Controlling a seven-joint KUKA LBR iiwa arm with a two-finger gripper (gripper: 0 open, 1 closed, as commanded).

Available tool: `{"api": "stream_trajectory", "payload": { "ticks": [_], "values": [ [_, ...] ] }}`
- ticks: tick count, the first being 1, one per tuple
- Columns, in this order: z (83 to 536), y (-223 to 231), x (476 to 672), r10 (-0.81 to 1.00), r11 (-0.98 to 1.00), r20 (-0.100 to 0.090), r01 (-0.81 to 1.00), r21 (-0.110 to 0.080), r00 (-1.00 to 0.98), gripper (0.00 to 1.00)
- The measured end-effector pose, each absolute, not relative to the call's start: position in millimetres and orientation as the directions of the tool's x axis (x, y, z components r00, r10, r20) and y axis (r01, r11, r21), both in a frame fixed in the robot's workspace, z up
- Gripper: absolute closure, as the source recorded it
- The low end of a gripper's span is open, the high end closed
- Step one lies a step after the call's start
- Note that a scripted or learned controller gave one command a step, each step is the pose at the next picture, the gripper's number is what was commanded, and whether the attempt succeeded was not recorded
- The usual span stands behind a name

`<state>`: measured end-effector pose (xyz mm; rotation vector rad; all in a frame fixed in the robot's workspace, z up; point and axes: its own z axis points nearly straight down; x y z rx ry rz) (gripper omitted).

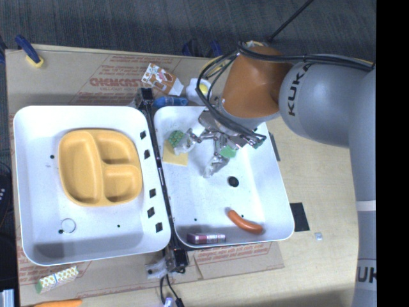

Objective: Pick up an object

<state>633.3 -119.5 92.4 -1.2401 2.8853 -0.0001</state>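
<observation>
Two shallow white bins are seen side by side on a cardboard sheet laid over the counter (319,235). On the cardboard above the left bin (32,171), red print can be read as "CHEMCAST" (115,82), with smaller lines beneath it too fine to be made out. The left bin is occupied by a yellow divided tray (99,166) with three compartments. The grey arm (332,101), marked "KUKA" in black on its casing, is extended over the upper part of the right bin (278,184), its orange band lying just above the wrist. The tool (214,153) is held low over the bin, with metal fingers (216,165) seen pointing down toward the bin floor; whether they are spread or pressed together cannot be told, and nothing can be seen pinched between them. Just left of the tool, a green object (175,137) and a pale yellow wedge (175,156) lie close together. A small green piece (227,151) is seen against the tool's right side. A small dark round object (233,182) lies below the tool, an orange sausage-shaped object (244,221) lies near the bin's lower edge, and a dark red tube (206,238) rests along the bottom wall. A small printed packet (156,77) lies on the cardboard above the bins, and a blue-and-yellow clamp (29,51) is seen at the upper left corner.
</observation>
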Motion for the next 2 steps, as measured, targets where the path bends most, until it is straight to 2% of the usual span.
{"api": "stream_trajectory", "payload": {
  "ticks": [1,2],
  "values": [
    [91.8,-110.7,603.9,-0.784,0.621,0.000,-0.784,0.002,-0.621,0.00],
    [92.3,-114.2,649.5,-0.988,0.153,-0.001,-0.988,0.000,-0.153,0.00]
  ]
}}
